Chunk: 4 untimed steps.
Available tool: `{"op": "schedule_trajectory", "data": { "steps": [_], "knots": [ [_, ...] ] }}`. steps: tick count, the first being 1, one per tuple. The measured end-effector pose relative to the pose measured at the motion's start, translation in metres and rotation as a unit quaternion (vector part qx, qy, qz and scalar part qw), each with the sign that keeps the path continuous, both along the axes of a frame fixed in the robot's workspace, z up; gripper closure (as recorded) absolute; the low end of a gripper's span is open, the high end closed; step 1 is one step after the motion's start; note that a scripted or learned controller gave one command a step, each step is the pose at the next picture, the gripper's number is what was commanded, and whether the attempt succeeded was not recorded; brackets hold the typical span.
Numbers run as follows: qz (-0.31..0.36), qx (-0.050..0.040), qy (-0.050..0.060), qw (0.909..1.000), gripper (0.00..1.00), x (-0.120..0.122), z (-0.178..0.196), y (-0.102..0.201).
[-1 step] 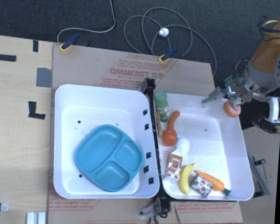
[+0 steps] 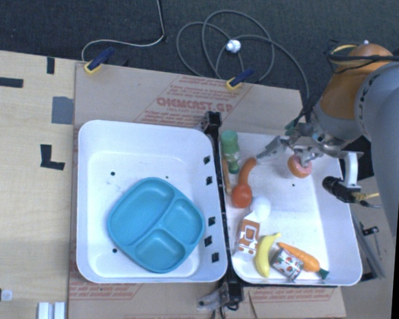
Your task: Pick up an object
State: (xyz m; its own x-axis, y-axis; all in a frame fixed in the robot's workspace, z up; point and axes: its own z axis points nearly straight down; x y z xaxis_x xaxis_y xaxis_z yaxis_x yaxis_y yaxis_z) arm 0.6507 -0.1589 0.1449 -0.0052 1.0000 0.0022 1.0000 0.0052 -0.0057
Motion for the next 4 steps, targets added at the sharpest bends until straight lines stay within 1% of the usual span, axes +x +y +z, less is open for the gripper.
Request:
{"op": "schedule_trajectory", "data": {
  "steps": [1,2,3,4],
  "knots": [
    [-0.004,0.0074,0.012,0.9999,0.0,0.013,-0.051,-0.043],
    [-0.002,-0.0004,0.007,1.0,1.0,0.014,-0.039,-0.044],
    [-0.001,-0.0034,-0.007,1.0,1.0,-0.014,-0.048,0.005],
    [0.001,0.0007,-0.005,1.0,1.0,-0.063,0.045,0.082]
  ]
}}
